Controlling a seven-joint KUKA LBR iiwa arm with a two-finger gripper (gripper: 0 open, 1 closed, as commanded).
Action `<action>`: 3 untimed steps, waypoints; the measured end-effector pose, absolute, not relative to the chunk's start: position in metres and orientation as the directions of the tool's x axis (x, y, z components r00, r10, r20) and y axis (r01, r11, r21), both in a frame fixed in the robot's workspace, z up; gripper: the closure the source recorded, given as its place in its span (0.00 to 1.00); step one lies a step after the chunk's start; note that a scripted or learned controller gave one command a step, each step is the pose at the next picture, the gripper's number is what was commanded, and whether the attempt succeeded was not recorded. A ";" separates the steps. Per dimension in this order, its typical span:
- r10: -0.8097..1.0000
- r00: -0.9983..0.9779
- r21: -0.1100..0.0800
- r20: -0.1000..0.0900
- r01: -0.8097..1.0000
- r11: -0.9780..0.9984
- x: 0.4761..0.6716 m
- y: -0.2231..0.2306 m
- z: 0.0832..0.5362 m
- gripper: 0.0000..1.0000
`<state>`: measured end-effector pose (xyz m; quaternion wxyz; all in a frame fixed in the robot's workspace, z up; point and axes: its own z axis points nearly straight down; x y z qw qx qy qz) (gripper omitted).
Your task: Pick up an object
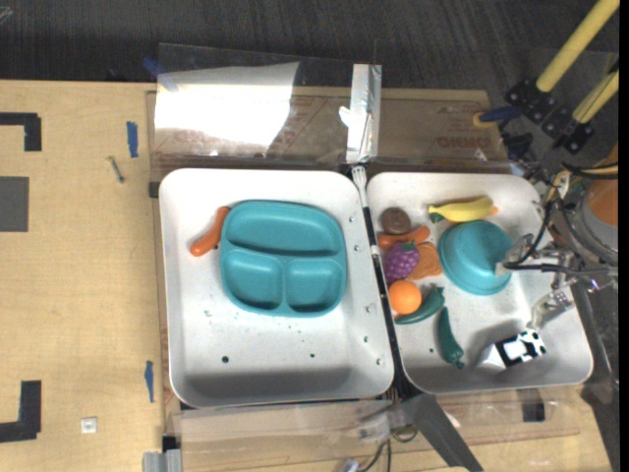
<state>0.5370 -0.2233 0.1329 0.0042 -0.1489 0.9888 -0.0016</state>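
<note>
teal bowl (475, 256): right bin, far-right part, tilted on its side with the opening facing away to the right; closest item to the pincer
banana (460, 209): yellow, just far of the bowl, by the bin's far wall
brown piece (395, 221): round, far-left corner of the right bin, left of the banana
purple grapes (400, 261): near side of the brown piece, by the left wall, left of the bowl
orange fruit (404, 296): just near of the grapes, touching a green piece (427, 308) tucked under its right side
dark green vegetable (448, 337): long, lying alone on the bin floor, near of the orange fruit
pincer (548, 308): over the right side of the right bin, near-right of the bowl, cables around it; spread or pressed together: cannot tell, too small and cluttered
right bin (580, 367): white, shallow, holds all the above
left bin (187, 362): white, touching the right bin's left wall
teal tray (283, 256): three compartments, middle of the left bin
orange stick (208, 232): leaning against the tray's far-left edge
table (69, 264): tan, bears both bins
</note>
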 end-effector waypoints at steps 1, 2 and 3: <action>-0.573 -0.820 -0.004 -0.004 -0.573 0.820 0.564 -0.224 0.103 0.00; -0.656 -0.755 -0.007 0.000 -0.656 0.755 0.591 -0.180 0.091 0.00; -0.731 -0.682 -0.008 -0.008 -0.731 0.682 0.594 -0.102 0.090 0.00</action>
